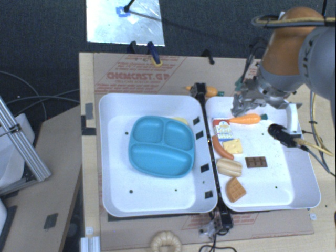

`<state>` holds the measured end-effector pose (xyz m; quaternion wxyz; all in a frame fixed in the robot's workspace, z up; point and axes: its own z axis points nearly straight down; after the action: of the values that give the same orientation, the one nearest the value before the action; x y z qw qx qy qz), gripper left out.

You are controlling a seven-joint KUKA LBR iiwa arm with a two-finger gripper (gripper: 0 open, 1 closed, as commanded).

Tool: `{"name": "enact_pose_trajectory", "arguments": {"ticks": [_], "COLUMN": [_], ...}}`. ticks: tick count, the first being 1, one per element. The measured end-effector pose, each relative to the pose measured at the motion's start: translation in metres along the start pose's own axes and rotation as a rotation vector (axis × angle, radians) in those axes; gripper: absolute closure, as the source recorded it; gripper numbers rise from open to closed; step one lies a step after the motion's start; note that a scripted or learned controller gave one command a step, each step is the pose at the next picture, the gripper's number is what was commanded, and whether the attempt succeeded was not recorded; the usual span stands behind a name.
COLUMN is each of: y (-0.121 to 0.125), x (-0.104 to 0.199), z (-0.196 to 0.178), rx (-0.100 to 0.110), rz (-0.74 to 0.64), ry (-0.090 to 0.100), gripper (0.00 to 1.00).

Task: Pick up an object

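My gripper (240,108) hangs over the far part of the right bin (299,167), just behind an orange carrot (247,120) that lies crosswise there. Below the carrot lie a small milk carton (224,130), a yellow cheese slice (234,146), a reddish sausage (222,149), a bread roll (229,167), a brown chocolate bar (256,162) and a waffle (235,189). Nothing shows between the gripper and the carrot, and the wrist hides the fingertips.
The left bin (115,140) holds a blue divided plate (161,145) with a yellow piece (181,121) peeking from behind it. An orange-yellow item (210,92) lies outside, past the bins' far edge. A beige ring (167,241) sits at the bench front.
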<state>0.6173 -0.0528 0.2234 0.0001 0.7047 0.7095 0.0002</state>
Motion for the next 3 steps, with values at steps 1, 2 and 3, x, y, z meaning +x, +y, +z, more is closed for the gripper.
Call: {"name": "enact_pose_trajectory", "arguments": {"ticks": [1, 2, 3], "y": [0.0042, -0.0029, -0.0002], "x": [0.0063, 0.003, 0.0039], "z": [-0.0055, -0.0094, -0.009], "rx": [-0.002, -0.001, -0.002], "rz": [0.0, 0.005, 0.003], "ry": [0.0, 0.001, 0.0], "gripper": [1.0, 1.0, 1.0]}}
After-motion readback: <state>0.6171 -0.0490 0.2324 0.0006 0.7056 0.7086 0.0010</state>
